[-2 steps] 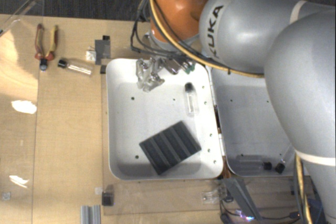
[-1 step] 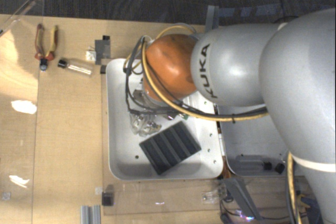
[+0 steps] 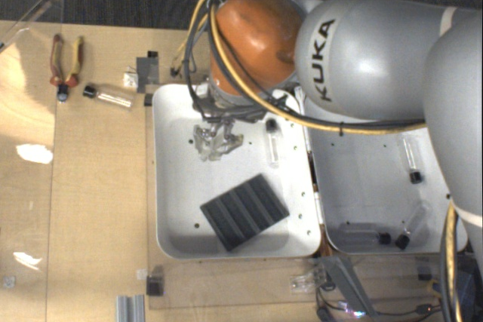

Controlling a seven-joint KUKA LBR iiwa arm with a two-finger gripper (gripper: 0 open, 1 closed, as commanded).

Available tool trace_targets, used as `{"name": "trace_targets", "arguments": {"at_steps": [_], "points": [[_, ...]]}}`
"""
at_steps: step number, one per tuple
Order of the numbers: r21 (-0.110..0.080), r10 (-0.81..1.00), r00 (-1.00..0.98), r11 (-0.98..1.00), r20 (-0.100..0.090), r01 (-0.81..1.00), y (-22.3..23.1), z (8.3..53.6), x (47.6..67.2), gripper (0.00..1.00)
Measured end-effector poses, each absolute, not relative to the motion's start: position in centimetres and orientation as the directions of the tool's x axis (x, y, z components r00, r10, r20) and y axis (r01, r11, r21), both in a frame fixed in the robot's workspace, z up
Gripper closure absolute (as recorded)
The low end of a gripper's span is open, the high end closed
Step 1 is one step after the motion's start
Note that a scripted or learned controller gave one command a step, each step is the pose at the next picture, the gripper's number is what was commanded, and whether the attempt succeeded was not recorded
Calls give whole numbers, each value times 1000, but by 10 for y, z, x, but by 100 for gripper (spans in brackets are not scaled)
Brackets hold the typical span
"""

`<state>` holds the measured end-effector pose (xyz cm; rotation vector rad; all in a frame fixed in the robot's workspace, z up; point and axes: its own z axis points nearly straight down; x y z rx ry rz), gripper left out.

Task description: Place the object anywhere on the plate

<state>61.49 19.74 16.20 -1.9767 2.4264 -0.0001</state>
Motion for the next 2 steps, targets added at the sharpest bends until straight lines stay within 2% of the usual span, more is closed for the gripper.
{"name": "trace_targets", "arguments": {"at_steps": [1, 2], "points": [[-8, -999, 48, -48, -8, -999, 217, 97, 662, 100], [-10, -958, 287, -287, -6, -958, 236, 167, 670, 100]]}}
